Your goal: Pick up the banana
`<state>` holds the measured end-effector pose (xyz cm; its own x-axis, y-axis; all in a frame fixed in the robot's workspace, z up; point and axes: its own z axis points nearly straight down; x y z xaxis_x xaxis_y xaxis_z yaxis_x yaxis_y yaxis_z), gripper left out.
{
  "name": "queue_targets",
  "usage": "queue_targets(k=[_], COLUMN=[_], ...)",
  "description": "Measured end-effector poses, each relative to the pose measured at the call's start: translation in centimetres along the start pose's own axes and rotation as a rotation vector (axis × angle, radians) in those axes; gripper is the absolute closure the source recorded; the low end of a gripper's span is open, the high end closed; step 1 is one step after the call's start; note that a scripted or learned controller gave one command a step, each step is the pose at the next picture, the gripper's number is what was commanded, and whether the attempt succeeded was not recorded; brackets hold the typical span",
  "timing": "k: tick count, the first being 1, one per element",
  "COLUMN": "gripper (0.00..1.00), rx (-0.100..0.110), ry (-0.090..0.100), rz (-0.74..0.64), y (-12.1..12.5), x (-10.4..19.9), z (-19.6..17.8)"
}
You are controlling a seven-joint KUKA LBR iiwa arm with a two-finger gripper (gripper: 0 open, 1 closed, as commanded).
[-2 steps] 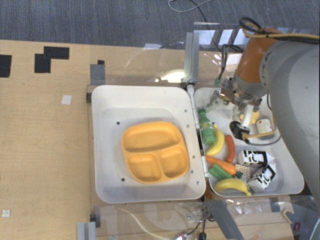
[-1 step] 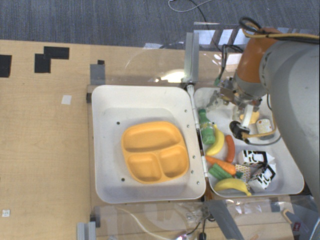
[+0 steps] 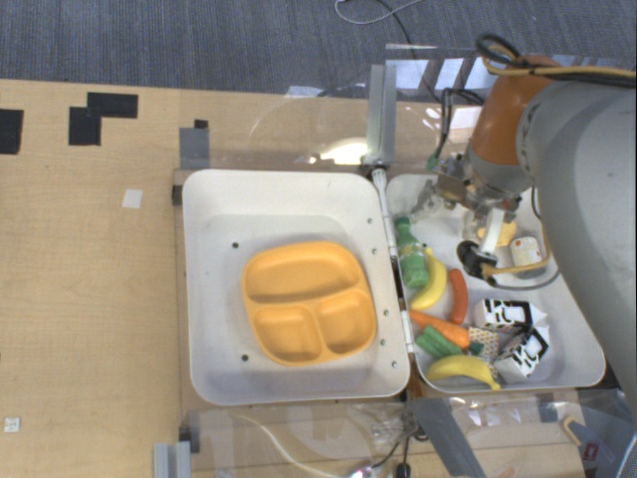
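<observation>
Two yellow bananas lie in the right bin [image 3: 587, 366]. One banana [image 3: 432, 283] curves near the bin's left wall at mid-height, beside a green item [image 3: 406, 237]. The other banana [image 3: 464, 368] rests at the front edge. My gripper [image 3: 461, 199] hangs over the back part of the right bin, under the orange-banded wrist [image 3: 506, 103], up and to the right of the nearer banana and apart from it. Nothing is seen held by it.
The right bin also holds a red chili-like piece [image 3: 458, 295], an orange carrot [image 3: 444, 330], a green piece [image 3: 432, 343] and a black-and-white object [image 3: 518, 333]. A yellow-orange divided plate [image 3: 307, 302] sits in the left bin [image 3: 214, 227]. The grey arm [image 3: 587, 197] covers the right side.
</observation>
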<state>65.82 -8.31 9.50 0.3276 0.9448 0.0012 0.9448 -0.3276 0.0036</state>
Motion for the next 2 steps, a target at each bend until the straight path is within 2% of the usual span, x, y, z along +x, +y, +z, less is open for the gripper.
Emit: queue_targets(k=[1,2], gripper=[0.00,0.00], rx=[-0.003,0.000], ry=[0.003,0.000], rz=[0.682,0.666], y=[-4.2,-4.9], x=[-3.7,-8.6], z=[0.6,-11.2])
